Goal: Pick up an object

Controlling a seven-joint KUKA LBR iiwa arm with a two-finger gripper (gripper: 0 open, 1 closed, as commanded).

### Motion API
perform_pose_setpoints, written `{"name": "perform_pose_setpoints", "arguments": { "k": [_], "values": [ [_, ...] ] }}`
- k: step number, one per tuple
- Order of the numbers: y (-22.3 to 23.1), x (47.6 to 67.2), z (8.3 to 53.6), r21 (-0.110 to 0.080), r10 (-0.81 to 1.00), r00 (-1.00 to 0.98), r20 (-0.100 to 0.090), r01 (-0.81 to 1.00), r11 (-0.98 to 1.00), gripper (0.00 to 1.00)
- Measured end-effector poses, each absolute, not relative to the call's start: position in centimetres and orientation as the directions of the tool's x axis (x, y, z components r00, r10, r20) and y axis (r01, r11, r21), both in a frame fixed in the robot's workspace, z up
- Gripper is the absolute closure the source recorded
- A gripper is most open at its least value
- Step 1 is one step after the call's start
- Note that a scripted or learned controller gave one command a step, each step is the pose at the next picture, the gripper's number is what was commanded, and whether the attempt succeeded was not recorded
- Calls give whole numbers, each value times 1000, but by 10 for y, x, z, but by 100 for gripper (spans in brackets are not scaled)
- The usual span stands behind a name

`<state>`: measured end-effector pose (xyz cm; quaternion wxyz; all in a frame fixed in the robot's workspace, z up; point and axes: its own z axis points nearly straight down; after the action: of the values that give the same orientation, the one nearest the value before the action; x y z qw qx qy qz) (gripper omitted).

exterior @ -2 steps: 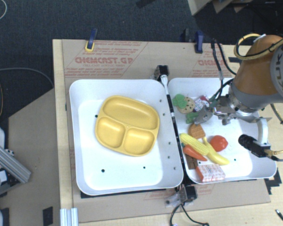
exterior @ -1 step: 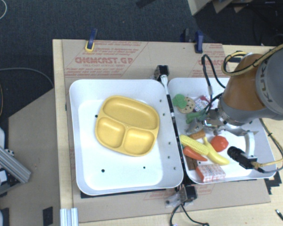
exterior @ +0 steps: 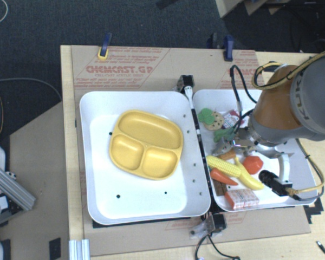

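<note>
On the bench lay a sheet of brown cardboard [exterior: 151, 64] printed with red lettering, pinned at its far edge by a yellow clamp [exterior: 103, 52] and a blue clamp [exterior: 228, 47]. Dark carpet [exterior: 70, 10] spread beyond it, with a thin cable looping at the far left. Two shallow white bins sat side by side on the cardboard, their inner walls touching. The left bin [exterior: 97, 188] held a yellow divided plate [exterior: 145, 143] with three compartments, lying flat near the middle. The right bin [exterior: 306, 169] was crowded: a green toy [exterior: 207, 116] at the far end, a yellow corn cob [exterior: 226, 166], an orange carrot [exterior: 223, 176], a red piece [exterior: 253, 164] and a red-and-white box [exterior: 242, 199] near the front wall. The arm [exterior: 292, 107] reached over this bin, its gripper [exterior: 239, 143] low among the toys just beyond the corn cob; whether its fingers were apart or together could not be told.
</note>
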<state>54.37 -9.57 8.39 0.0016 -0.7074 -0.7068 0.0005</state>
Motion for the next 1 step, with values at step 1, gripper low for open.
{"name": "perform_pose_setpoints", "arguments": {
  "k": [1],
  "values": [
    [-96,544,95,0,1000,2,0,1000,-2,100]
  ]
}}
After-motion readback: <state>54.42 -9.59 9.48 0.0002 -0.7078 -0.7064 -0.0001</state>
